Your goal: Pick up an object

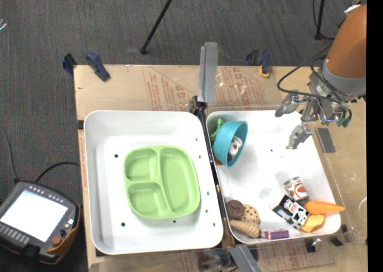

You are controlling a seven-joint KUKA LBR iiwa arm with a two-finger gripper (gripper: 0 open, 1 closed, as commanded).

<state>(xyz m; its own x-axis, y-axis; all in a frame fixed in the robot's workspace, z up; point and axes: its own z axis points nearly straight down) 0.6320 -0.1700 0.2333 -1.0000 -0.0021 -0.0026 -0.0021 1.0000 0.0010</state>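
The pincer hangs over the upper right part of the right bin, on the end of the grey arm with its orange band, which comes in from the right. Its two fingers stand apart, released, with nothing between them; one finger reaches down toward the white floor of the bin.

The task names no single thing, so the candidates are the objects in the right bin. The carrot lies near the lower right corner, well below the pincer, its long axis running nearly left to right with the thin tip pointing right. Just to its left are a small can and a black-and-white dotted block, with a yellow piece just below the carrot. Along the bottom edge lies a purple bar, its length running left to right. At the lower left sit a brown ball, a cookie and a cone, close together.

A blue bowl is tipped on its side at the left wall of the right bin, left of the pincer and apart from it, its mouth facing lower right, with a green thing behind it.

The left bin holds a green divided plate.
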